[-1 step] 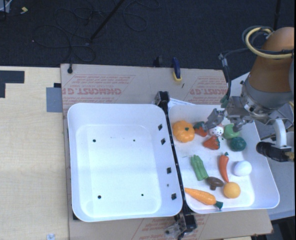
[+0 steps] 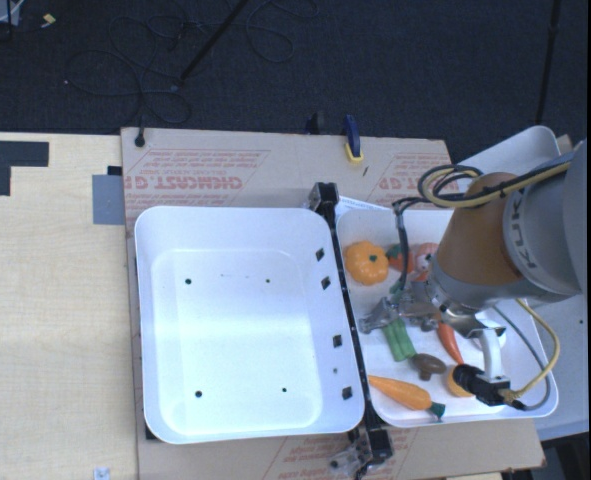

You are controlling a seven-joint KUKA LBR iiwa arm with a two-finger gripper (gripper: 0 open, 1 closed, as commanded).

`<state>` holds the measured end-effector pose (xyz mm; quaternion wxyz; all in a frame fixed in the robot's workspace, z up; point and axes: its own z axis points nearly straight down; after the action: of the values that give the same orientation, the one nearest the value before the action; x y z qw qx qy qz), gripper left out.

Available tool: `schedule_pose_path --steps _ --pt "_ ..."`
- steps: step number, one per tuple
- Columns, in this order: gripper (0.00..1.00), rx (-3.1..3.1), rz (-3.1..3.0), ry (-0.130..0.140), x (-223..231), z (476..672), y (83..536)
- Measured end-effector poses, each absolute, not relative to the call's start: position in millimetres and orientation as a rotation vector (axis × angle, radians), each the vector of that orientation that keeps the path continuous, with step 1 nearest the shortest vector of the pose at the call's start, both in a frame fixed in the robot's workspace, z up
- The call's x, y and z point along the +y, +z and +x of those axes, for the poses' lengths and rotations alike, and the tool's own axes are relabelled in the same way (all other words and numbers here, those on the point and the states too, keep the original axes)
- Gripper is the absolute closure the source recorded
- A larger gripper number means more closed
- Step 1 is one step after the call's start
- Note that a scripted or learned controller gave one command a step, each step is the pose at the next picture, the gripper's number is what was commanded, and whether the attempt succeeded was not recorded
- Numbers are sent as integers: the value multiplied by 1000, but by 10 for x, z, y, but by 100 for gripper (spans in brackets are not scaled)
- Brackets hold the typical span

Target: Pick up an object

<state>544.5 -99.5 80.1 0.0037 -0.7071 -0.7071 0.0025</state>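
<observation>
Honestly, I cannot tell whether my tool is spread or pinching anything. It hangs low in the right bin, just above the green piece, the orange fruit close beside. Crowding could make me nudge instead of grasp.

A small orange pumpkin sits upright in the right bin. A carrot lies flat near the front rim, a green piece between them.

The cardboard sheet reads "CHEMCAST", inverted; the arm bears "KUKA".
</observation>
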Motion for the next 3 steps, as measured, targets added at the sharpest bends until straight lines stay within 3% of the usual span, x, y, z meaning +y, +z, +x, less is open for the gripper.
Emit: schedule_pose_path --steps 1,2,3 --pt "0 -2224 -2220 -2 -915 6012 878" --pt "0 -2219 -2216 8 -809 6439 873" --pt "100 -2215 -2216 9 -817 6421 966"
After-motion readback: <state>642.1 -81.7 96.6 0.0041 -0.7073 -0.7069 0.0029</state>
